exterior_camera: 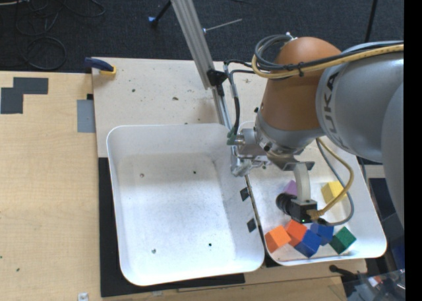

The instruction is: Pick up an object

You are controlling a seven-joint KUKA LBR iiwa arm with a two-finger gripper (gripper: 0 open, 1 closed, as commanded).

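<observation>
Grey with an orange band, the arm point(359, 105) reaches in from the right, its gripper point(241, 161) poised over the inner edge of the right bin point(376, 248). Whether it is clenched or released cannot be told, and with nothing seen lifted the pick looks not yet done. Candidate pieces lie in that bin: an orange block point(278, 237), a blue block point(308, 245) and a green block point(343, 239) clustered at its near end, with a yellow block point(331, 192) and a purple block point(288, 189) further back. The 2 white bins, the left bin point(111, 141) dotted with dark flecks, sit on a pale wooden bench point(46, 194), with dark carpet point(99, 2) and loose cables point(39, 49) beyond.
</observation>
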